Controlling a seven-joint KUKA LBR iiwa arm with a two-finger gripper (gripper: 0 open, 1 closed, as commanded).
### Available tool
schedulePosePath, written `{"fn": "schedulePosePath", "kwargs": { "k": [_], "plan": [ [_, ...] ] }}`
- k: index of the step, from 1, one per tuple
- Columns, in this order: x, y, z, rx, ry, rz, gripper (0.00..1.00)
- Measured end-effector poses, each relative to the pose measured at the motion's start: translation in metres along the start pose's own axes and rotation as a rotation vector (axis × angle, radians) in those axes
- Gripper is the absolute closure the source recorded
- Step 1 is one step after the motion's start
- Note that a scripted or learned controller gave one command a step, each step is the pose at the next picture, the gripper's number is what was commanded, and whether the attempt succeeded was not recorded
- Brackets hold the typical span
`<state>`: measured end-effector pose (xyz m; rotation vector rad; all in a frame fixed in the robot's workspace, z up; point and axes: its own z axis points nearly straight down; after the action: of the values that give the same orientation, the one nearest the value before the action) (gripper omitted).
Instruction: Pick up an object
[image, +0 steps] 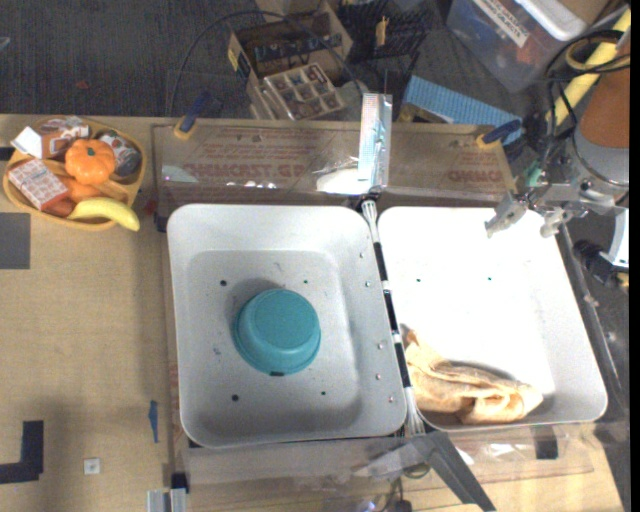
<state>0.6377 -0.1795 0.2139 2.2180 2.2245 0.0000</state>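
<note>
The arm comes in from the right, and its gripper (525, 214) hangs over the far right corner of the right bin (470, 290). The 2 fingers stand apart, one tip toward the left and one toward the right, with nothing between them. So the picking has not begun in earnest; I would call this the approach, with the hand high and off to one side of anything it could take.

There are 2 things on offer. A teal bowl (278, 330), turned upside down by the look of it, sits in the middle of the left bin (200, 250). A crumpled tan cloth (465, 385) lies along the near edge of the right bin, pushed toward its left corner. Both are well apart from the gripper.

The cloth is the nearer choice, in the same bin as the hand. To get it, I judge the arm must travel toward the near side of that bin, settle over the thick part of the folds, and come down with the fingers spread so they can pinch a ridge of fabric. The bowl would be harder: its rounded back gives little to clamp.

A basket of toy fruit (70, 175) sits on the bench at far left, outside both bins.
</note>
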Motion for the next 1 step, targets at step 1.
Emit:
{"fn": "schedulePosePath", "kwargs": {
  "k": [1],
  "plan": [
    [-0.0369, -0.0355, -0.0197, 0.000, 0.000, -0.254, 0.00]
  ]
}}
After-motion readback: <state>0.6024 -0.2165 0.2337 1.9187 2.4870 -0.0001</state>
